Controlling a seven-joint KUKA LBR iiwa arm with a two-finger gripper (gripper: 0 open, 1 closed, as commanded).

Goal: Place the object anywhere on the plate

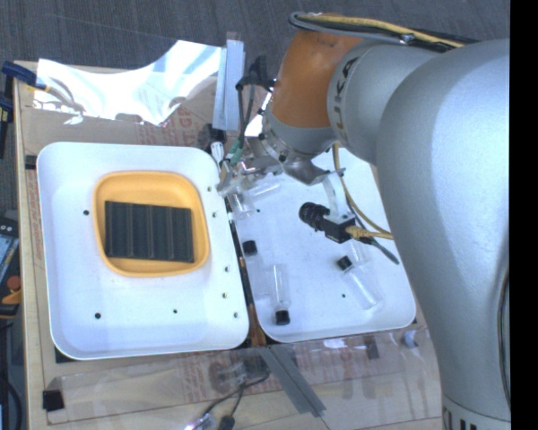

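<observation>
Tool (pixel 236 189) hangs over the right bin's (pixel 390 307) ten o'clock corner; its opening cannot be told. Yellow plate (pixel 152 186) sits in the left bin (pixel 63 312).

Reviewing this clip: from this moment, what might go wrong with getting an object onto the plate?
The gripper sits right at the wall between the bins, so it may strike the right bin rim. The clear tubes lie small and flat, likely hard to grasp. The yellow plate sits across that wall in the left bin.
</observation>
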